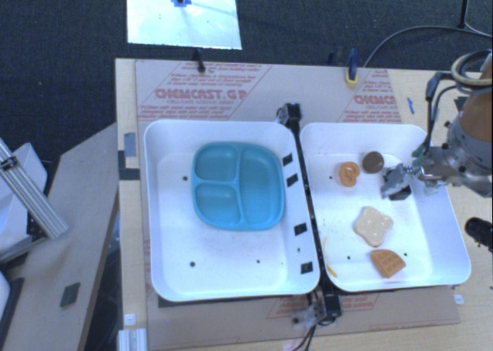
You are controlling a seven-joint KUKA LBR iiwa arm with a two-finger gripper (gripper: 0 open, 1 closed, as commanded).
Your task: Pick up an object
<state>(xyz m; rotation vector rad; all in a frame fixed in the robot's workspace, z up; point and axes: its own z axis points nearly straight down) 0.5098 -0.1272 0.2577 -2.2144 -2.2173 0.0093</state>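
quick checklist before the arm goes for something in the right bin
1. Tool over the right bin: ok.
2. Tool free of any object: cannot tell.
3. Nearest targets, brown round piece and orange ring, apart from each other: ok.
4. Toast slice and orange wedge lying separate: ok.
5. Blue divided plate in the left bin, out of the way: ok.
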